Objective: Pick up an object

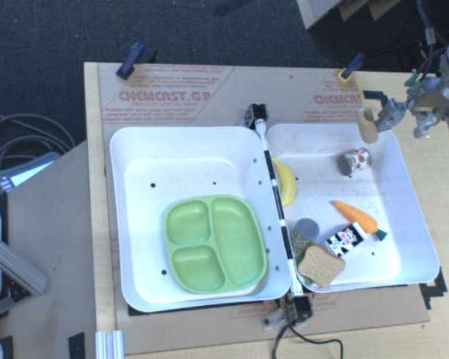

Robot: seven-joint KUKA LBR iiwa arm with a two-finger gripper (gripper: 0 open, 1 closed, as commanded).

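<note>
My gripper (404,122) hangs over the far right corner of the right bin (411,200), its two fingers spread apart and nothing visible between them. A small beige piece (368,125) sits just left of the left finger at the bin's far rim. In the right bin lie a small grey and red can (355,161), an orange carrot (355,215), a yellow banana (286,183), a grey disc (307,228), a black-and-white box (344,241) and a slice of bread (322,265).
The left bin (135,200) holds a green divided plate (213,241). A black divider rail (273,193) runs between the bins. Clamps (131,60) (351,66) grip the board's far edge. Cables (22,140) lie at the left.
</note>
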